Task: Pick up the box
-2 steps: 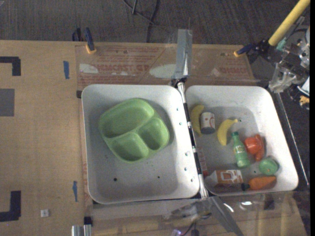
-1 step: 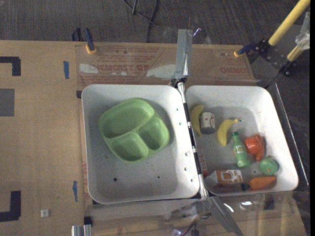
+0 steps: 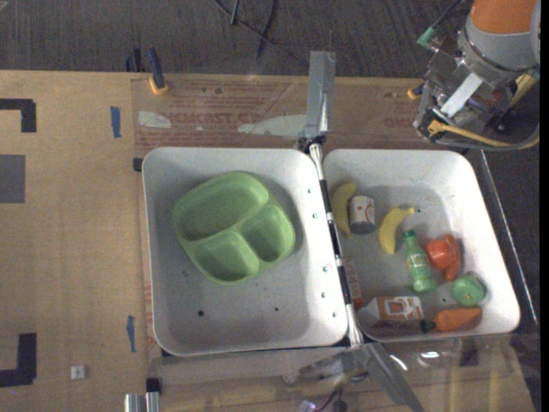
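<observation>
In the right bin's front lies a flat orange-and-white box.

Arm: orange band, grey ring below; end effector metallic, green and yellow cables.

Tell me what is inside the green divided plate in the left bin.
The green divided plate holds nothing visible: all three compartments show bare green plastic. It lies flat on the left bin, so the patch of bin floor beneath it is covered and cannot be checked.
</observation>
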`<state>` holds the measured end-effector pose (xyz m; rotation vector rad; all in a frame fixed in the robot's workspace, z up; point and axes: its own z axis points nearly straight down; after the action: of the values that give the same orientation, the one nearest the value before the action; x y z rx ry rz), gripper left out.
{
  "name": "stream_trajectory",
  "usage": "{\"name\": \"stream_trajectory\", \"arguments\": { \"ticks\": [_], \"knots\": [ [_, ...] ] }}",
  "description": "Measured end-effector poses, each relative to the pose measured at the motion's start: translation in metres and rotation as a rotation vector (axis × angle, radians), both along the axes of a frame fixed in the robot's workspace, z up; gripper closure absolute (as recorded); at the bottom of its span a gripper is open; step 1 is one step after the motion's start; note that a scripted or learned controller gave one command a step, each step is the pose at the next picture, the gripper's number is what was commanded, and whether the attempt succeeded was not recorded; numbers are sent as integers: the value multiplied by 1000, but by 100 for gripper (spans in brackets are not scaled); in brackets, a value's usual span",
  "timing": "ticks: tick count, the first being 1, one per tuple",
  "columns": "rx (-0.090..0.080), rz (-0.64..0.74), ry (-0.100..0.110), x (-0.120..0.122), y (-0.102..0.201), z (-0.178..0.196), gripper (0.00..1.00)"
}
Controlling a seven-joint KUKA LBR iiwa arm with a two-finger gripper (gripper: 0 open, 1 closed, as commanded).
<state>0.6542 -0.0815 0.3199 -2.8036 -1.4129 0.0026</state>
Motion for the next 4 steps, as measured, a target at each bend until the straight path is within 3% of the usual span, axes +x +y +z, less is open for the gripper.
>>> {"name": "stream_trajectory", "arguments": {
  "ticks": [1,2,3,4],
  "knots": [
    [-2,-283,-4,13,-40,85,100],
    [-1,-453,4,-62,32,4,100],
    [-2,-680,-3,-27,-43,98,100],
    [-1,-680,-3,-27,-43,98,0]
  ]
}}
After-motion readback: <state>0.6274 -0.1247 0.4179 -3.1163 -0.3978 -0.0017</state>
